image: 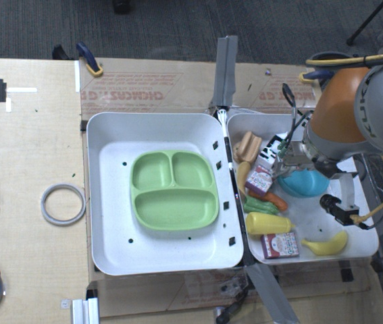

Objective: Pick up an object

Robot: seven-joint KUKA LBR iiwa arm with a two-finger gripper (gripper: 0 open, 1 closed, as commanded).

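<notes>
A pale wooden bench (pixel 29 147) is filling the lower part of the camera view, with dark grey carpet (pixel 177 12) lying beyond its far edge. A brown cardboard sheet (pixel 150 86) is lying flat across the bench top.

The right bin (pixel 367 248) holds a loose clutter of small objects. A yellow banana (pixel 326 245) lies curved near its front edge, just beside a small red-and-white carton (pixel 280 246) lying flat. Behind the carton a yellow corn-like piece (pixel 267 223) lies on its side, with a green piece (pixel 259 206) and an orange carrot (pixel 274 200) close above it. A blue bowl-like object (pixel 304 183) sits mid-bin, a purple-and-white packet (pixel 259 180) to its left, and a tan bread-like piece (pixel 247 145) toward the back
</notes>
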